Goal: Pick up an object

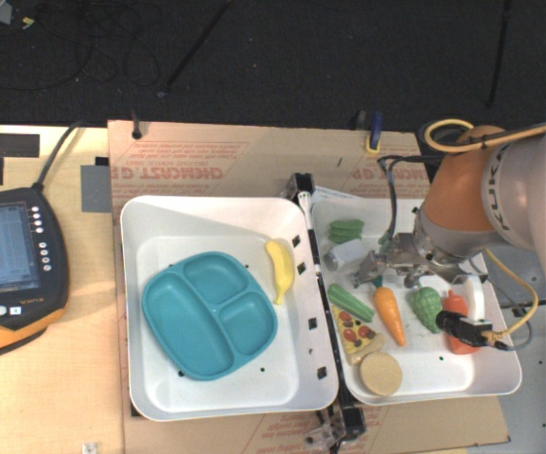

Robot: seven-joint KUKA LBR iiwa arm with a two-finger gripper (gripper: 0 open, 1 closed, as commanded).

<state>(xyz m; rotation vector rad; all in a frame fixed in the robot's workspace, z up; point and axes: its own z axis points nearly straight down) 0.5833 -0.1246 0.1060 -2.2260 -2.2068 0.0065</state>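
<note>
Cardboard covers the tabletop (pixel 206 154) under two white bins. At left we note the left bin (pixel 149 386) with a glossy teal divided tray (pixel 211 315) and a curved yellow banana (pixel 279 268) beside it. Right bin (pixel 500 378): green pieces, a pizza slice (pixel 354 332), a tan disc (pixel 381 374), a tapered orange carrot (pixel 391 316). Carrot's long axis runs toward us, just below-left of the end effector (pixel 393 265); grip state we cannot tell.
</note>
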